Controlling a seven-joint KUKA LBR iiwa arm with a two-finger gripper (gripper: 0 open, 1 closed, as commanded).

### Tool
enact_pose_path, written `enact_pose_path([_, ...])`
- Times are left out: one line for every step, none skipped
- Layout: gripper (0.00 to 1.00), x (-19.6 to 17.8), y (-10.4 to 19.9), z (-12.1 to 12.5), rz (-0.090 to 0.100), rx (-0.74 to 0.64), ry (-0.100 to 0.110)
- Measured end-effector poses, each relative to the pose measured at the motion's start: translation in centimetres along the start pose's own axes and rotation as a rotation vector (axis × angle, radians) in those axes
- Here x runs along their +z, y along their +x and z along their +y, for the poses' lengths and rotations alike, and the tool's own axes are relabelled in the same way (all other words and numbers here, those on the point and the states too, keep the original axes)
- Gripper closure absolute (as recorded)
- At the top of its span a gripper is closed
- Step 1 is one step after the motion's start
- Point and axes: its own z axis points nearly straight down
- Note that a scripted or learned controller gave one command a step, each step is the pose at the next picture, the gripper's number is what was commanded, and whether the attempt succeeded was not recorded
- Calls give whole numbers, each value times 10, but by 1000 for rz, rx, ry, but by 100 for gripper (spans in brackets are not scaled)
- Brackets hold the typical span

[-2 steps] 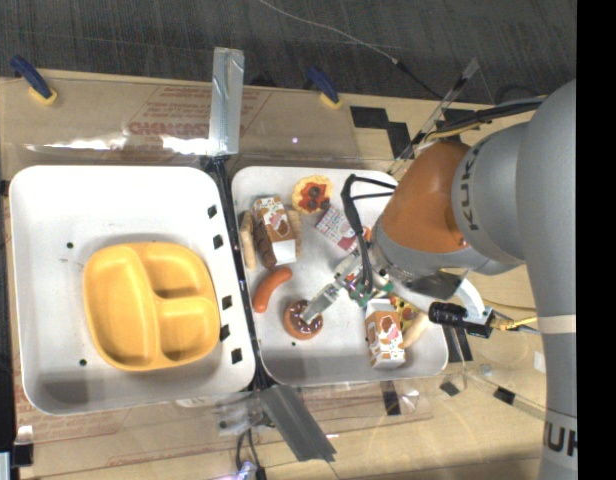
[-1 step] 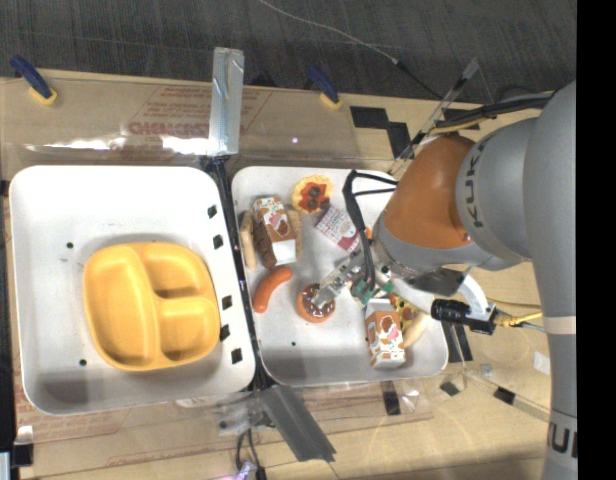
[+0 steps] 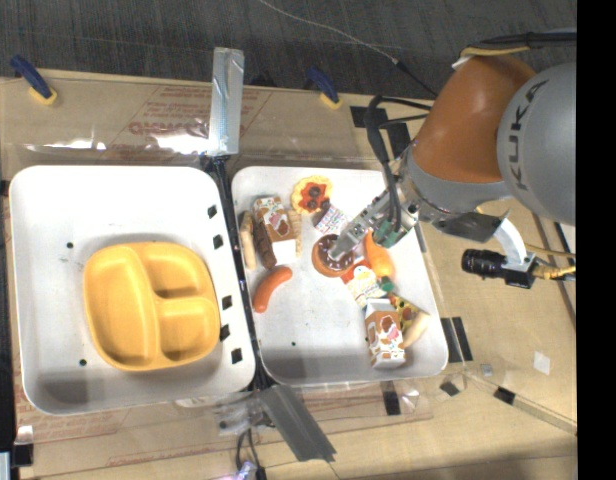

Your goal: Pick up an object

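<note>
A brown donut (image 3: 331,256) lies right under the gripper (image 3: 340,248), whose grip I cannot tell. A carrot (image 3: 379,259) sits just right of it, a sausage (image 3: 271,287) lower left, a carton (image 3: 385,334) below. The arm (image 3: 488,128) slants in from the upper right.

Robotics lab: taped bench (image 3: 108,118), white bins (image 3: 28,198), cabling (image 3: 318,23).

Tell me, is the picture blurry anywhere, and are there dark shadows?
Camera view: mostly sharp, with the yellow tray crisp; the small toy foods by the claw are too tiny to read clearly. Soft light gives faint grey shadows along the left bin near edge, and tape above the bins glints a little.
</note>
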Motion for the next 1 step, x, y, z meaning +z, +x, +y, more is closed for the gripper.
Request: enact_pose_path([100,-8,52,-42,9,188,10])
